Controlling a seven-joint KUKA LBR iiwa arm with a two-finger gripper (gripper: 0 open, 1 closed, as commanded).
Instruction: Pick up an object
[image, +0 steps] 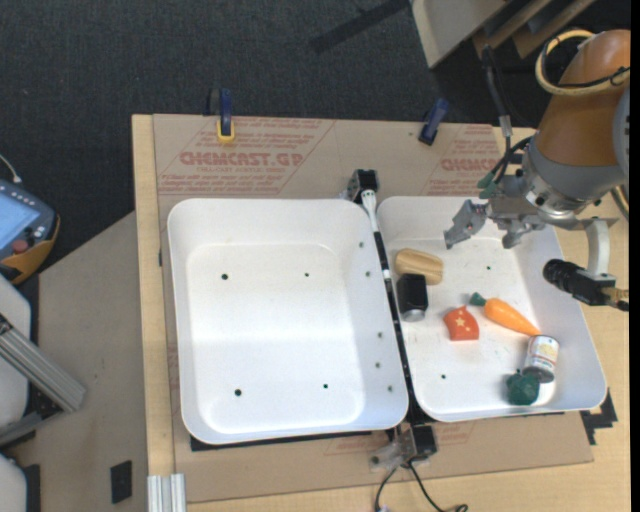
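Note:
My gripper (490, 229) hangs over the back of the right bin (440, 395), its two grey fingers spread open with nothing between them. Below and left of it a tan bread-like block (419, 264) lies by the bin's left wall, with a black box (411, 296) just in front of it. A red strawberry-like piece (461, 324) and an orange carrot (510, 316) sit mid-bin. A small white bottle (541, 356) and a dark green lump (521, 388) rest at the front right corner.
The left bin (190, 330) lies beside the right one, sharing a black-edged divider (385, 290). Both rest on a cardboard sheet (260, 150) held by blue clamps at the back. A black fixture (575, 280) sticks in by the right bin's right wall.

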